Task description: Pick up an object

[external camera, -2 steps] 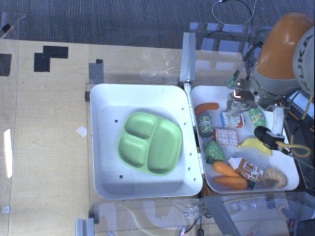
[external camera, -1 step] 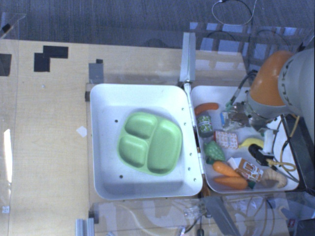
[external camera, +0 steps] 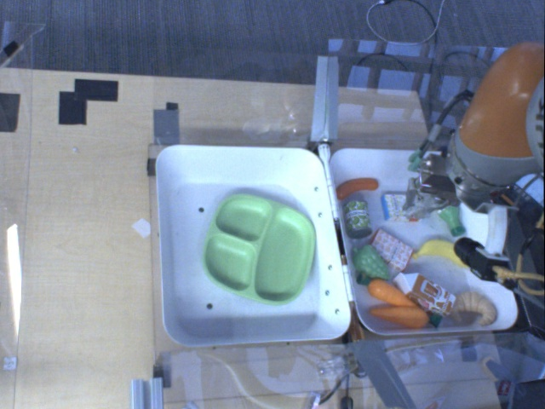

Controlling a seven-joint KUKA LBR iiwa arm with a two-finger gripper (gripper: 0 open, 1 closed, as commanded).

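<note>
Currently, my gripper [external camera: 423,196] is positioned over the upper part of the right bin [external camera: 358,309], reached in from the right. Finger state: I cannot tell whether my fingers are apart or together, as the wrist and cabling obscure them. No object is visibly between them.

Right bin contents:
- A red sausage [external camera: 357,187] lies at the upper left, with a dark can [external camera: 357,216] just below it.
- A small blue-and-white packet [external camera: 394,205] lies just beside my gripper.
- A checkered packet [external camera: 392,248] lies at centre, touching a green vegetable [external camera: 370,263].
- A banana [external camera: 438,249] lies to the right of centre.
- Two carrots [external camera: 395,303] lie along the lower edge, beside a brown carton [external camera: 433,295] and a croissant [external camera: 478,309].

Left bin [external camera: 183,313]: contains a green divided plate [external camera: 259,247], lying flat near centre.
</note>
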